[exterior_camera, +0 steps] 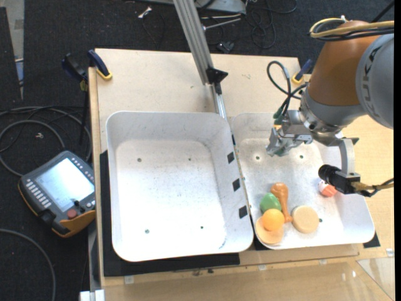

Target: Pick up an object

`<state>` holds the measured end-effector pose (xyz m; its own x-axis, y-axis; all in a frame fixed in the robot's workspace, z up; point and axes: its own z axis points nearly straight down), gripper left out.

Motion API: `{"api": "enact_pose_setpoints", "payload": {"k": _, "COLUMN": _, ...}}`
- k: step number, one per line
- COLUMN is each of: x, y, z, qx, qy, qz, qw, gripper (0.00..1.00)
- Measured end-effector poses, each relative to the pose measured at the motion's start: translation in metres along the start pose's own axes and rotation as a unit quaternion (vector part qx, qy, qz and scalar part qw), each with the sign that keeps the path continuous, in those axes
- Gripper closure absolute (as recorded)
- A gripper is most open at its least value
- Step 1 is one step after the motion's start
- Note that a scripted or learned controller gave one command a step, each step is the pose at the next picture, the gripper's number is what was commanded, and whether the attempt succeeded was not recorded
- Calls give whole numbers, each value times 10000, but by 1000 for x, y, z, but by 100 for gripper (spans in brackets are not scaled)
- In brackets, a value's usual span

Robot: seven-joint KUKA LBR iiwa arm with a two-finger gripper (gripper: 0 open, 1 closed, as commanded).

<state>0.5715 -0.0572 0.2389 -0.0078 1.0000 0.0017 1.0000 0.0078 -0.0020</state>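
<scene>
Gripper (280, 144) hovers over the far part of the right bin (357, 231); whether it is open or closed cannot be told. Nothing appears lifted, so the pick seems not yet made. Candidate objects lie near the bin's front: a smooth orange ball (272, 220), a green piece (270, 202), a tan disc (306, 219).
</scene>
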Motion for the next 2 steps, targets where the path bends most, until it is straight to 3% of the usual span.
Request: {"api": "enact_pose_setpoints", "payload": {"k": 2, "x": 114, "y": 4, "z": 15, "qx": -10, "qy": 0, "qz": -7, "qw": 10000, "gripper": 100}}
